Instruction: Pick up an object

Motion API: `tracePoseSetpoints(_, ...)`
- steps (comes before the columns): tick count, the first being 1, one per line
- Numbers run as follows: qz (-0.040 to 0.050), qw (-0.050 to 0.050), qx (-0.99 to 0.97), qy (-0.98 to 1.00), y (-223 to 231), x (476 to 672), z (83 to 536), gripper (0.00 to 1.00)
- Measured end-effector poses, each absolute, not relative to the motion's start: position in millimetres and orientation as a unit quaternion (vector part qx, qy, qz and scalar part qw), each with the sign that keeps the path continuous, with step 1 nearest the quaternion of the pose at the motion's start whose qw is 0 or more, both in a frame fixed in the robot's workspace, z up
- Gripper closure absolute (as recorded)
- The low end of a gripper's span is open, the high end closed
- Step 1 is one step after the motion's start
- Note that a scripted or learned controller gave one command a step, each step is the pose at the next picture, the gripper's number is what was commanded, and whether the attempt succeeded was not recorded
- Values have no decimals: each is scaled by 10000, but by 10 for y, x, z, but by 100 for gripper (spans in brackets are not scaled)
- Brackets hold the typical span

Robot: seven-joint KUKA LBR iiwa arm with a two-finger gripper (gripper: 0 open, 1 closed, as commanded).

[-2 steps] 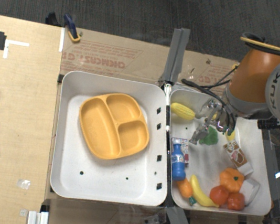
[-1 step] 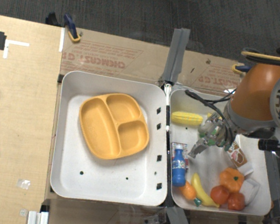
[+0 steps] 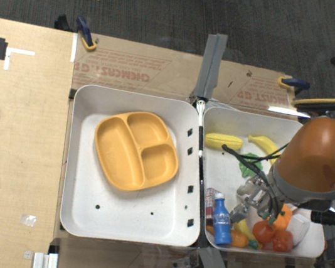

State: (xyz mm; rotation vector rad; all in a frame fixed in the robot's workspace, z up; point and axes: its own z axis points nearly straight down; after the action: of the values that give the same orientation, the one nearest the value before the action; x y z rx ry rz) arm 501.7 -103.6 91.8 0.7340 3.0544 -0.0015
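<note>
The right bin (image 3: 320,133) is taken as the landmark; the arm (image 3: 316,155), grey with an orange band, is seen reaching over its right half, and the gripper (image 3: 257,201) is lowered among the objects heaped at its near end; whether anything is held cannot be told. A blue bottle (image 3: 221,221) with a white label is laid just left of the gripper, against the bin's left wall; a red tomato (image 3: 264,231) and an orange piece (image 3: 239,239) are set just below the gripper, at the near wall. A yellow corn cob (image 3: 223,141) and a banana (image 3: 262,143) are placed at the far end. To the left of this bin, the left bin (image 3: 78,172) is seen, bearing a yellow divided plate (image 3: 136,150).
</note>
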Motion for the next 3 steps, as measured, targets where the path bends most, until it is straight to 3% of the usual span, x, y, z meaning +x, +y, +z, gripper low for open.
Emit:
tracePoseSetpoints(1,2,113,2407,9705,-1029,4841,964,0)
tracePoseSetpoints(3,-5,110,2550,9669,-954,4837,961,0)
